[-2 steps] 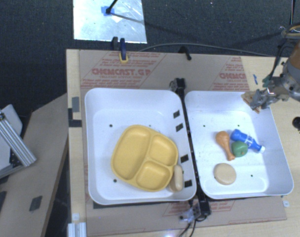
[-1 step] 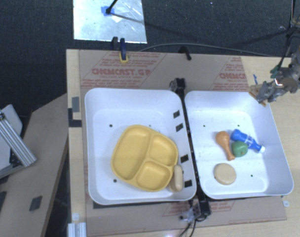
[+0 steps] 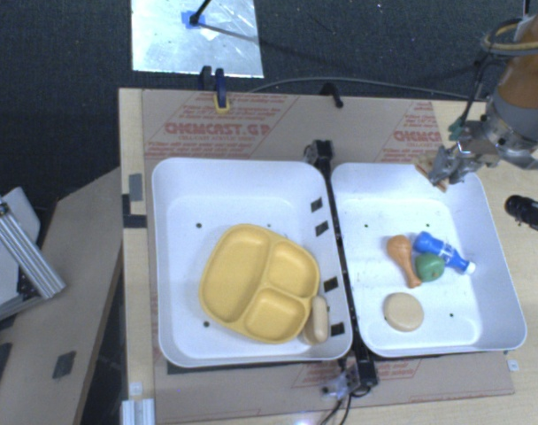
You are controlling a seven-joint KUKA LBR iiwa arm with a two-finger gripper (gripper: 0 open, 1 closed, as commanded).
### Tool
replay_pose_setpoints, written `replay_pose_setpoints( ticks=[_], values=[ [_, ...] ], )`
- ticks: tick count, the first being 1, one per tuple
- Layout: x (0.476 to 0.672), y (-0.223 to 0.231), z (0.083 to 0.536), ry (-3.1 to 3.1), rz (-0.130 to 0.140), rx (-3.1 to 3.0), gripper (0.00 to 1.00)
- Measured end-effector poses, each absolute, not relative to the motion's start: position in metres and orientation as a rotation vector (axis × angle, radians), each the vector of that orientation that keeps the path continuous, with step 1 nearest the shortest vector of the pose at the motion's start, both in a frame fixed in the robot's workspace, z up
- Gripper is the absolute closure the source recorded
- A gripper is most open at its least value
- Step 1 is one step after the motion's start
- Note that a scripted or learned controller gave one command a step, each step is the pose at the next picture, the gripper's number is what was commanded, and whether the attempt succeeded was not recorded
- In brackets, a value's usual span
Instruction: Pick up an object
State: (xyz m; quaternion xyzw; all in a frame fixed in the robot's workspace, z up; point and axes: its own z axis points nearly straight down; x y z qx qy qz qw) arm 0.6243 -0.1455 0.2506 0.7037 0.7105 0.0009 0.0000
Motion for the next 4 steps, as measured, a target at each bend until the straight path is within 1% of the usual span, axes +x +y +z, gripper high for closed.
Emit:
replay_pose_setpoints(
  ticks=[1,2,3,4],
  values=[
    [0.617,-0.098,0.238,2.232,0.002,2.212,1.0],
    [0.61,-0.035,0.232,2.232,0.001,2.212,1.0],
    [0.609,0.02,0.24,2.233,0.005,2.21,1.0],
    [0.601,0.073,0.226,2.232,0.002,2.212,1.0]
  ],
)
